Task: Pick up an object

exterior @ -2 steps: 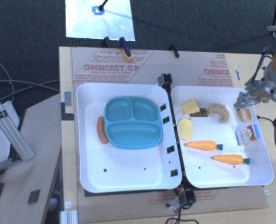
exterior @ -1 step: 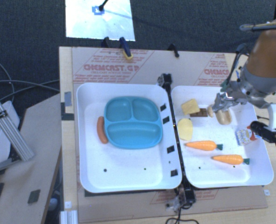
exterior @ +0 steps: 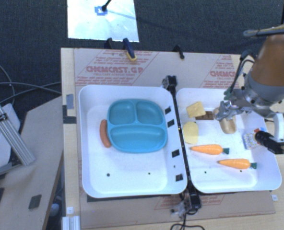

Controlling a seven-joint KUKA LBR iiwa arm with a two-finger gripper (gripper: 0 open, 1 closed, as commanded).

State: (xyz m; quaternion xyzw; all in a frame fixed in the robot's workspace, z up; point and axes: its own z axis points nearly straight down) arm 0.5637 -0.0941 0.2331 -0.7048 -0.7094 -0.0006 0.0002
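Here, operator, is what you had on the bench, everything placed against the black divider (exterior: 178,135) where the two bins met.

Arm: your grey arm (exterior: 271,61), with its orange band, reached in from the right and hung over the far right part of the right bin (exterior: 271,176).

Claw: your gripper (exterior: 227,113) sat right of the divider, toward the bin's far side, its metal tip pointing down. You could not tell from this slant whether it was released or clenched.

Nearest thing: a tan, bread-like piece (exterior: 228,125) lay directly under the claw tip, touching or partly hidden by it. You could not see it held.

Other pickable things, right of the divider: a yellow cheese wedge (exterior: 195,109) just left of the claw; a pale yellow slice (exterior: 191,132) hard against the divider; one carrot (exterior: 209,149) below the claw; a second carrot (exterior: 235,164) nearer the front edge; a small white packet (exterior: 250,140) further right.

Left of the divider: you had a blue sectioned plate (exterior: 136,126) in the left bin (exterior: 127,181), with a sausage (exterior: 104,133) touching its far-left rim.
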